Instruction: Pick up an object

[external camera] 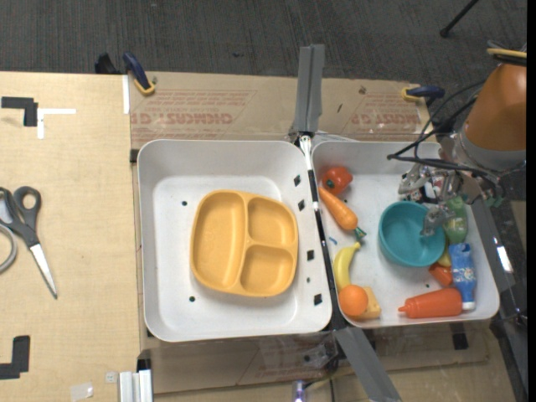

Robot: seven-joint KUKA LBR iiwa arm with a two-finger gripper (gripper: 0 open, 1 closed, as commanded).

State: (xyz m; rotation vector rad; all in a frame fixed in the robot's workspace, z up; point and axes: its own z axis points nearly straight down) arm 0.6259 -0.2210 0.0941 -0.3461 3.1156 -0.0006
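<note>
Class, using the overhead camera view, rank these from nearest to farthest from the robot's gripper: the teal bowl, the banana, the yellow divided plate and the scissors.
Measured from the gripper, which sits in the right bin:
1. Teal bowl, right bin, just under the gripper.
2. Banana, right bin, near its left wall.
3. Yellow divided plate, middle of the left bin.
4. Scissors, on the bench at the far left.

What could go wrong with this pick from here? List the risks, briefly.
1. The gripper sits over the rim of the teal bowl, with a green object right beside it; it may close on the rim or nudge the bowl rather than take one item.
2. The right bin is crowded: a blue bottle and an orange bottle lie close by, so a shifted bowl could push them.
</note>
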